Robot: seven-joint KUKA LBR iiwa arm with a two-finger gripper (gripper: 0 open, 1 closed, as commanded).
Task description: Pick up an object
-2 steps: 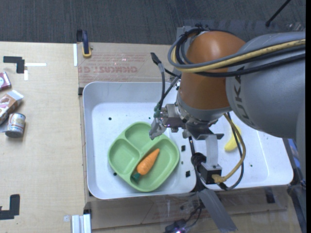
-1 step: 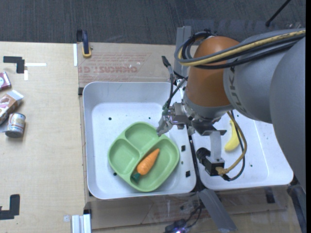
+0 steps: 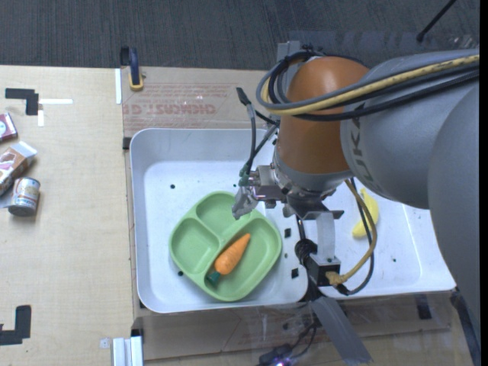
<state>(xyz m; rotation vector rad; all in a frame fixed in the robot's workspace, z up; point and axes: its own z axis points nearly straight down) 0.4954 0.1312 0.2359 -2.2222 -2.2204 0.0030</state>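
Note:
A green divided plate (image 3: 194,246) lies in the front left of the white bin (image 3: 164,162). An orange toy carrot (image 3: 231,255) with a green stub rests in the plate's right compartment, pointing up and right. My gripper (image 3: 245,201) hangs under the orange wrist band, just above the plate's far rim and a little above the carrot's tip. Nothing shows in its grasp. The arm hides much of the bin's right side.
A yellow object (image 3: 367,215) lies in the bin to the right, partly behind the arm's cables. On the wooden bench at the left stand a small can (image 3: 24,197) and some packets (image 3: 11,162). A blue clamp (image 3: 132,65) sits at the board's back edge.

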